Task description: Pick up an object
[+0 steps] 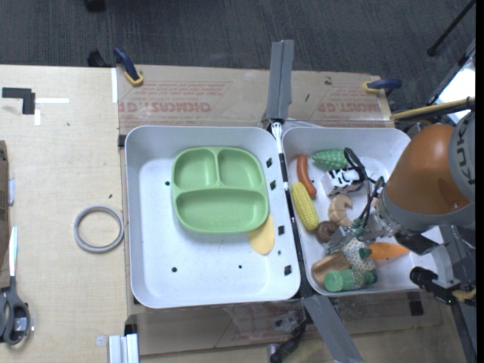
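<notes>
Toy food pile (pixel 340 225) lying in right bin (pixel 393 136), right-centre of frame. Gripper (pixel 361 233) reaching into pile's lower middle from right; whether it is open, closed or gripping cannot be told. Orange carrot (pixel 387 251) sitting just right of gripper, long axis running left-right. Yellow corn cob (pixel 305 205) lying left of gripper, long axis running near top-to-bottom. Red sausage (pixel 305 175) resting above corn. Green piece (pixel 349 280) at bin's lower edge. Green divided plate (pixel 220 190) sitting in left bin (pixel 144 225), yellow piece (pixel 262 239) at its lower right.
</notes>
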{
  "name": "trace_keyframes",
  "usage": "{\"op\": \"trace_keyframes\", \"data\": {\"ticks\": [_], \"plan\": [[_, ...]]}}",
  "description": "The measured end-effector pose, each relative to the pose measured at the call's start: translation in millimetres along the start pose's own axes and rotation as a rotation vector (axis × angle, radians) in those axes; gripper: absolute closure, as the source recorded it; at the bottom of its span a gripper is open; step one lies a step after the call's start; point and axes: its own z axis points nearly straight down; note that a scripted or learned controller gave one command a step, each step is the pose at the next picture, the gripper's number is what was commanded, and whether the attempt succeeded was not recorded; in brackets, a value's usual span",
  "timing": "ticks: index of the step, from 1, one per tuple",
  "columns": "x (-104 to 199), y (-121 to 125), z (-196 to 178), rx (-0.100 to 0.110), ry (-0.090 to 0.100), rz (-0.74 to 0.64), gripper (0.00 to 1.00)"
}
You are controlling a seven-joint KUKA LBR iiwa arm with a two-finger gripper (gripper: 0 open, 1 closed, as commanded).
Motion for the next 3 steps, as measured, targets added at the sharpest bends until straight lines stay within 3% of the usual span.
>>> {"op": "trace_keyframes", "data": {"ticks": [1, 2, 3], "plan": [[5.5, -6.9, -0.2, -0.001, 0.0, 0.066, 0.0], [3.9, -7.4, -8.7, -0.001, 0.0, 0.071, 1.0], [55.8, 60.0, -100.0, 0.0, -0.002, 0.237, 1.0]]}}
